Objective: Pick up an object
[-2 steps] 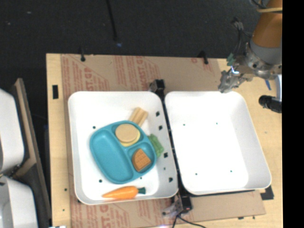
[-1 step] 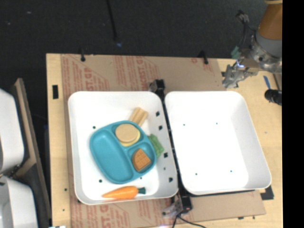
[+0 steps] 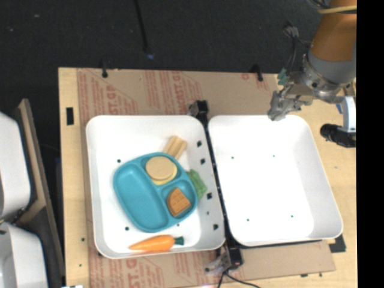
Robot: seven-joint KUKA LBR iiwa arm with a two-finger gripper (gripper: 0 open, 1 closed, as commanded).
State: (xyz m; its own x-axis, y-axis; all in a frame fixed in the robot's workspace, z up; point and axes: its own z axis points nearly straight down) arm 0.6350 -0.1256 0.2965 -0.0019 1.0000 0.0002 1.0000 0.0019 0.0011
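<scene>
In the left bin (image 3: 99, 161) lies a blue divided tray (image 3: 141, 200) carrying a round tan biscuit (image 3: 161, 168) and a brown bread slice (image 3: 179, 202). A pale wooden block (image 3: 175, 145) pokes out behind the tray, and a green piece (image 3: 198, 185) sits at its right edge. An orange carrot (image 3: 155, 243) rests near the bin's front wall. My gripper (image 3: 279, 112) hangs over the back rim of the right bin (image 3: 312, 215), far from all these objects, with nothing seen between its fingers.
The grey arm with its orange band (image 3: 333, 26) comes in at the upper right. A black clamp (image 3: 198, 108) sits between the bins at the back. Brown cardboard (image 3: 156, 92) covers the bench behind the bins.
</scene>
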